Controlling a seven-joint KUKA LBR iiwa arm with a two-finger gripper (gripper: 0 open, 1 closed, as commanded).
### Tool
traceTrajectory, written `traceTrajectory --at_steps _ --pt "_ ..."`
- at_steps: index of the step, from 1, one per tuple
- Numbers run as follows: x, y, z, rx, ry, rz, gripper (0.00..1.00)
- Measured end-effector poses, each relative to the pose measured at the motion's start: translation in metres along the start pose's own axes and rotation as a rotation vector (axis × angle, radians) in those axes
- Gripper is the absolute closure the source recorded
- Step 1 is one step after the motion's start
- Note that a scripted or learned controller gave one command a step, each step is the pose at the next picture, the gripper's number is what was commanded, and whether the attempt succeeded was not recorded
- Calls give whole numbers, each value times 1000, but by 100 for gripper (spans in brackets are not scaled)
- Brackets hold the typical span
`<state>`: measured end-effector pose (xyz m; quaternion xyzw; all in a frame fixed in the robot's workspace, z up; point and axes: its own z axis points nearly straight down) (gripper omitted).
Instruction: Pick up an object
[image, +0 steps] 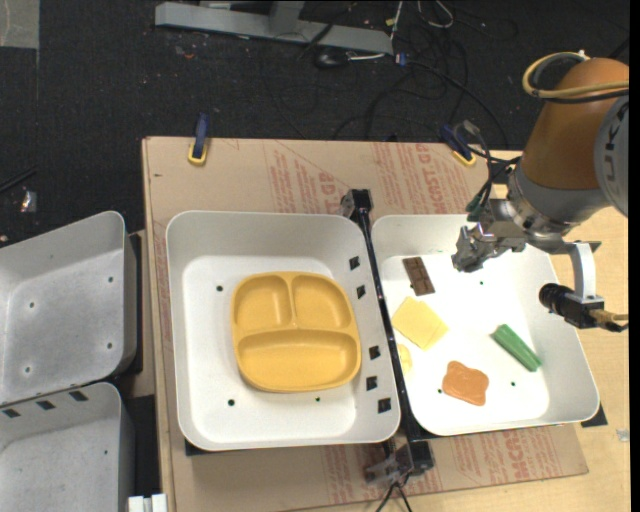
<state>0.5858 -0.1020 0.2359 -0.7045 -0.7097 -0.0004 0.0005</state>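
Right bin (570, 400), tool (468, 258) above brown bar (419, 276)

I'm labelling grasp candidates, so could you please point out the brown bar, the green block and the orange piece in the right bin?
brown bar (419, 276), camera view, middle of its top face.
green block (516, 347), camera view, centre of its length.
orange piece (466, 383), camera view, middle of its upper surface.
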Motion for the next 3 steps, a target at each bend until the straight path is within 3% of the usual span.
traceTrajectory --at_steps 3 --pt "155 -19 10 1 0 0 100"
